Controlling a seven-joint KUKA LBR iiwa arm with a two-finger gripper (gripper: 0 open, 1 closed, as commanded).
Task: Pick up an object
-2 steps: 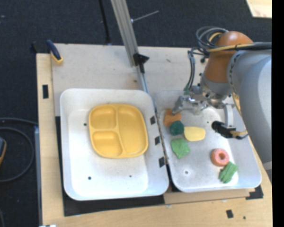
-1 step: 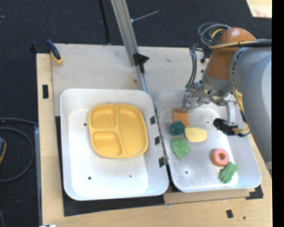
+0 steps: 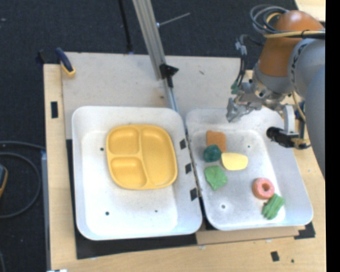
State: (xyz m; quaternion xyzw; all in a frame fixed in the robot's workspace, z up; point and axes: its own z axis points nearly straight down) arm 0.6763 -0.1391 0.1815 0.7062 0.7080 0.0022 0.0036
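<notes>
Six small toys (image 3: pixel 234 162) fill the right bin (image 3: pixel 289 177); fingers' (image 3: pixel 233 115) state unclear.

Even, bright overhead light, soft shadows, slightly blurred and grainy throughout.

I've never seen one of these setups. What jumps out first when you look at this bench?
The bright yellow divided plate lies alone in the left bin. The right bin holds a cluster of small colourful toy foods, among them a pink doughnut and a yellow piece. The grey and orange arm hangs over that bin's far edge.
</notes>
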